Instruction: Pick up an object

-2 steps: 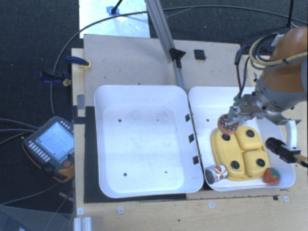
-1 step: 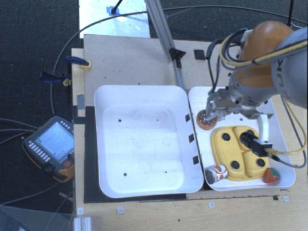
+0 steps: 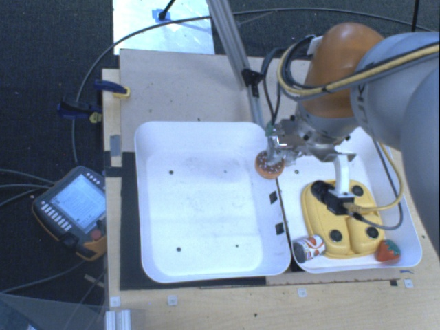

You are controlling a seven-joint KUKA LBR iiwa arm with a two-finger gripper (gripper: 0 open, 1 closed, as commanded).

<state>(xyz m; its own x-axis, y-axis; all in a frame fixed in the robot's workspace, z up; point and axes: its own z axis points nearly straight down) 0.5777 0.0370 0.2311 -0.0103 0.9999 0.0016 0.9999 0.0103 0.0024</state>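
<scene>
1. Leftmost on the tabletop, a teach pendant lies off the board's edge, and the left bin sits beside it.
2. Over the seam between the bins, a small round brownish object hangs right under the pincer. It seems to sit between the fingertips, though whether it is truly clamped is too small to tell.
3. By its look, the round object is light and stiff; a grip across its narrow rim could slip, so its middle is the safer hold.
4. Inside the right bin lie a yellow toy, a small can and a red strawberry-like piece.
5. Rightmost, the arm reaches in from the right, wrist bent down, orange band above it.
</scene>
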